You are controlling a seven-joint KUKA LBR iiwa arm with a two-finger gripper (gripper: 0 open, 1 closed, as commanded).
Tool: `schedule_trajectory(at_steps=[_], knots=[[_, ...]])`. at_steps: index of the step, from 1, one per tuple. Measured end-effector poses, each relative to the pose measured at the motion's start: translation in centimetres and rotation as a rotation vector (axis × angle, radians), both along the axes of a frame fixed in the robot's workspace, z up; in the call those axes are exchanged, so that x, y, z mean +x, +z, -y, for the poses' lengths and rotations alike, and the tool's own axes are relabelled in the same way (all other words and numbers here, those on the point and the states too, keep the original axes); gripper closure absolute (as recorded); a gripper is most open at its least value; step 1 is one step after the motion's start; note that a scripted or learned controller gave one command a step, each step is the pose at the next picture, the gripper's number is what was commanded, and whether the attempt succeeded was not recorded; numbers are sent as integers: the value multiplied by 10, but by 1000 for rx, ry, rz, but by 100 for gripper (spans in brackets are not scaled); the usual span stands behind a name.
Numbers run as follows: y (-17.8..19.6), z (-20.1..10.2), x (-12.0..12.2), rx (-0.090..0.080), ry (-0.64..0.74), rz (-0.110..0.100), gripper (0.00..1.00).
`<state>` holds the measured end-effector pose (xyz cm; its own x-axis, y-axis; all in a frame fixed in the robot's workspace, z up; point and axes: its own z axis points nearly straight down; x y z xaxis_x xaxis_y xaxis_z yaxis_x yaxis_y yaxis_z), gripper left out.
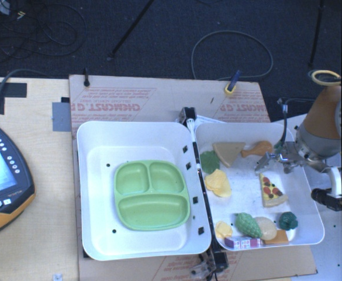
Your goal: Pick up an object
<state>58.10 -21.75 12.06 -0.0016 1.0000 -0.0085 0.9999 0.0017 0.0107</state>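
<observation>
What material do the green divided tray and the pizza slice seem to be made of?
Green divided tray: probably moulded plastic, smooth and matte, one even colour with rounded ridges. Pizza slice: likely a plastic or rubber toy; flat painted spots, too small to be sure.

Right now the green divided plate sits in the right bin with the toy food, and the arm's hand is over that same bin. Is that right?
Not quite. The camera view shows the green divided plate alone in the left bin, not the right one. The toy food, such as the pizza slice, lies in the right bin, and the hand is over that right bin.
</observation>
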Motion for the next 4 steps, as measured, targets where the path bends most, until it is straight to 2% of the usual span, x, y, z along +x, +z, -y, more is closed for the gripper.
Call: schedule_trajectory(at_steps=[1,2,3,4], knots=[[-33,-31,-27,7,-2,-10,0],[-22,-31,-26,13,1,-12,100],[26,-6,-19,7,-2,-9,100],[24,-8,-20,9,1,-13,0]])
